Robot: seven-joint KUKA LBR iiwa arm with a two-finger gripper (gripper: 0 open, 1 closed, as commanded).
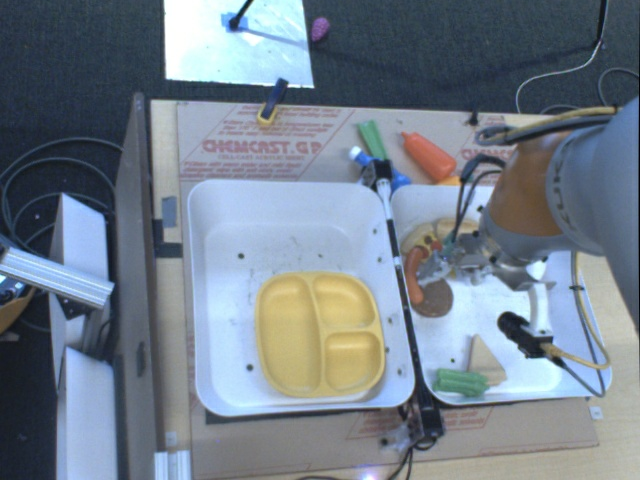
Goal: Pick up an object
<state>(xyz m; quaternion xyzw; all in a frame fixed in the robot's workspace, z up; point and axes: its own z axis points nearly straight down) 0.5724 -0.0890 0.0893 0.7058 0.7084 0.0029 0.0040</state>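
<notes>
Red sausage [413,273] lies lengthwise against the left wall of the right bin [535,376], with a brown disc [433,299] touching its lower end on the bin floor. The gripper [447,266] hangs over this same corner, just above the disc and just beside the sausage, with the grey arm and its orange band [520,193] coming in from the right. How wide the gripper stands cannot be told (too cluttered and blurred at the tip), and nothing is seen held in it. A pale yellow item [428,235] sits just behind the gripper near the bin's back left, partly hidden. At the front of the right bin, a tan wedge [486,356] rests next to a green piece [460,382], the two touching. The left bin [228,268] holds a yellow divided plate [320,330], lying flat toward the front right. Outside the bins, on the printed cardboard sheet [250,148] behind them, lie a green stick [371,137], an orange carrot-like piece [428,156] and a small blue item [361,155], all near the gap between the bins.
</notes>
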